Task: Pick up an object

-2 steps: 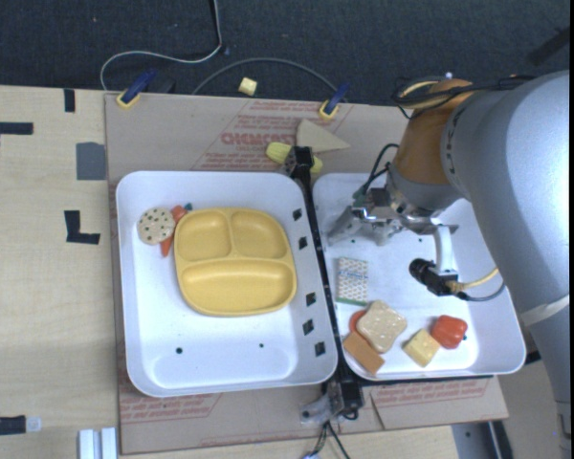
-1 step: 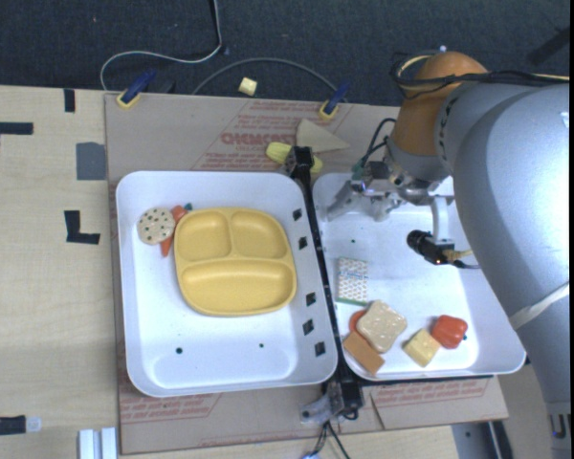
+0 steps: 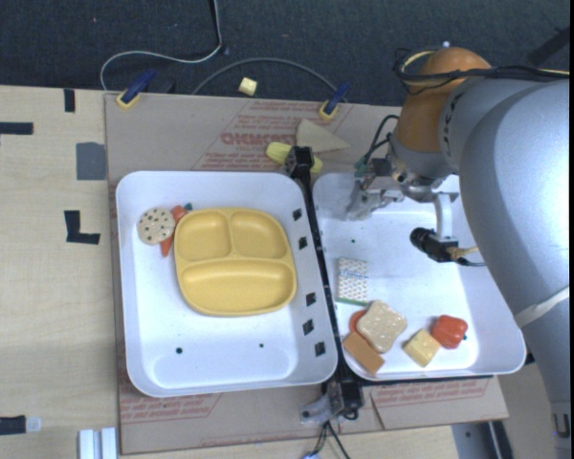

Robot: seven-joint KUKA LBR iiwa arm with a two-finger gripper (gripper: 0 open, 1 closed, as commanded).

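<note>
— What do we see in the left bin [image 3: 139,352]?

— We see a yellow divided plate [image 3: 235,261], its long axis left to right. Beside it lies a cookie [image 3: 155,225] touching a small carrot [image 3: 175,220].

— And in the right bin [image 3: 497,347]?

— A checked cloth [image 3: 353,278], then a cracker [image 3: 380,325] over an orange block [image 3: 363,354], a cheese cube [image 3: 422,347] and a red pepper [image 3: 449,331]. All lie along the near edge.

— Where is the gripper [image 3: 364,197]?

— At the far left corner of this bin, well apart from them. We see nothing held.
</note>
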